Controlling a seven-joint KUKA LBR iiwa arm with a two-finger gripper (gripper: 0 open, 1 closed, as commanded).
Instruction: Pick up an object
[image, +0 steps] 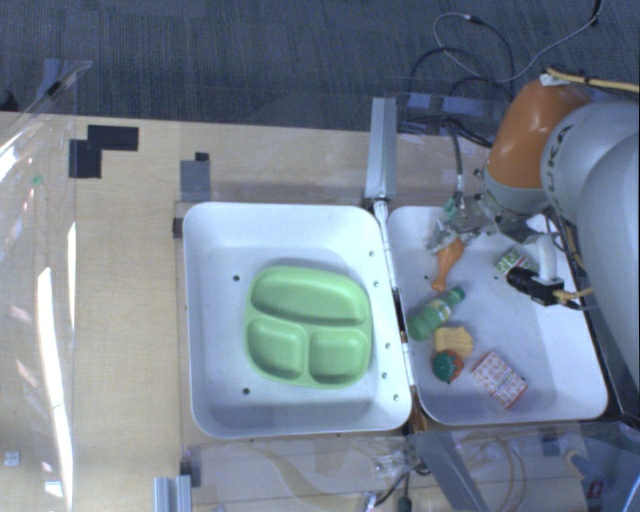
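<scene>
- Camera view, looking down at a slant on a light wooden bench (110, 300) with two shallow white bins set side by side.
- The left bin (215, 400) holds a green plate (308, 325) with three compartments, lying flat near the bin's middle.
- The right bin (570, 395) holds several small things.
- An orange carrot (449, 258) lies tilted near the bin's upper left part.
- A green bottle (435, 314) lies on its side below the carrot, close to the wall between the bins.
- A yellow block (453, 340) sits just below the bottle, touching a small round green and red piece (446, 368).
- A flat red-patterned square packet (498, 379) lies to the right of those.
- A small green and white packet (509, 263) lies near the arm.
- The grey arm (590, 170), with its orange band, reaches in from the right over the right bin's upper edge.
- The gripper (455, 222) hangs just above the carrot's upper end; whether it is released or clenched cannot be told.
</scene>
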